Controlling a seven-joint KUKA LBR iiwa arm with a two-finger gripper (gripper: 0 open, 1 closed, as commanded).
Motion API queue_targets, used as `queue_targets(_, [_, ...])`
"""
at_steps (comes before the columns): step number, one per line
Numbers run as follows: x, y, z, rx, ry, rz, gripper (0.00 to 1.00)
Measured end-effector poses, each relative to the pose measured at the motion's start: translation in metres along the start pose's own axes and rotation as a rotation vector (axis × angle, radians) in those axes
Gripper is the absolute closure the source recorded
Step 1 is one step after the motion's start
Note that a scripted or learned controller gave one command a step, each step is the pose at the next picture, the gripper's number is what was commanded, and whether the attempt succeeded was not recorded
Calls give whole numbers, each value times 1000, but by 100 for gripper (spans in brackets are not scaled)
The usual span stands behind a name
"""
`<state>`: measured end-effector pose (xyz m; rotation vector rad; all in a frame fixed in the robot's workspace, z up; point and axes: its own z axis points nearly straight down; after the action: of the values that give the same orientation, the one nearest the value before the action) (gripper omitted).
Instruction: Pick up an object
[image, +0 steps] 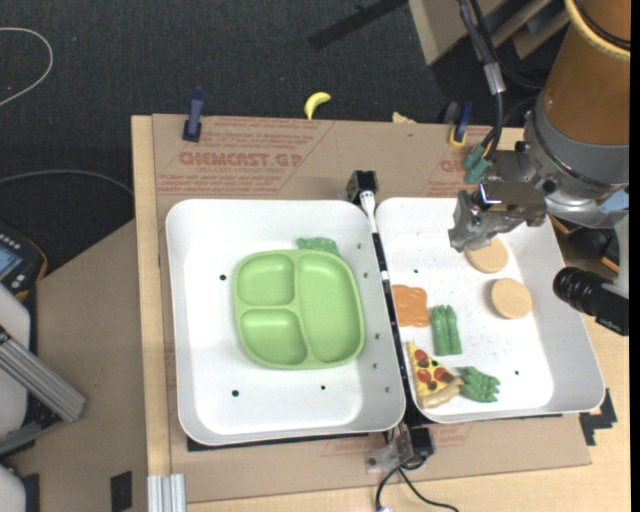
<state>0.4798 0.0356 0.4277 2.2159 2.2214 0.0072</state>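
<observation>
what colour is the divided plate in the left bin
Light green, plain with no pattern. The plate shows clearly in the camera view.

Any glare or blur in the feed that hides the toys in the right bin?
Camera view: even lighting, soft shadows; the white right bin is bright but not blown out. The pizza slice, green beans and tan disc read sharply. The gripper partly covers a second tan disc.
</observation>
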Motion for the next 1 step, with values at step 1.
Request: queue_targets(1, [-39,-2,90,16,-2,8,100])
